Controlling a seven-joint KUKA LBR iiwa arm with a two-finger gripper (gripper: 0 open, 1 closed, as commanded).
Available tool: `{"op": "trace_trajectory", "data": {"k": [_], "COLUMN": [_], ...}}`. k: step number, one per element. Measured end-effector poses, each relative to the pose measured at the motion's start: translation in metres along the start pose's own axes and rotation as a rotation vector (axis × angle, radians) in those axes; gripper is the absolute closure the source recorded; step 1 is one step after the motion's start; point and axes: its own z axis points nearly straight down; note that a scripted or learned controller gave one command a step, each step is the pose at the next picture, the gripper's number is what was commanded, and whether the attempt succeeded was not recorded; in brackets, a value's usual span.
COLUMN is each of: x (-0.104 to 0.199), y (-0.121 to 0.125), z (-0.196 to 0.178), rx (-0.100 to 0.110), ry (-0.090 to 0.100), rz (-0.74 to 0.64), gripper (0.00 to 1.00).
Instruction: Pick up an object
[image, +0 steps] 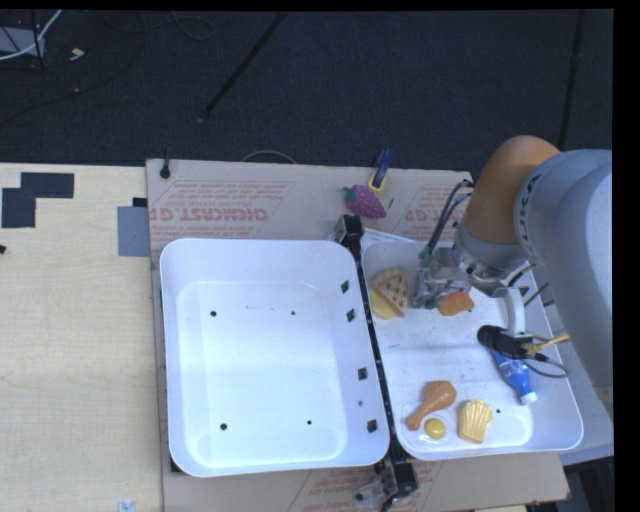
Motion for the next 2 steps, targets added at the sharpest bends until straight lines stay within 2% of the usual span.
{"op": "trace_trajectory", "data": {"k": [1,2], "x": [0.000,0.033], "y": [0.000,0.001], "z": [0.000,-0.006], "rx": [-0.001,-0.008], "ry": [-0.001,-0.024], "rz": [-0.002,0.005], "gripper": [0.00,0.00]}}
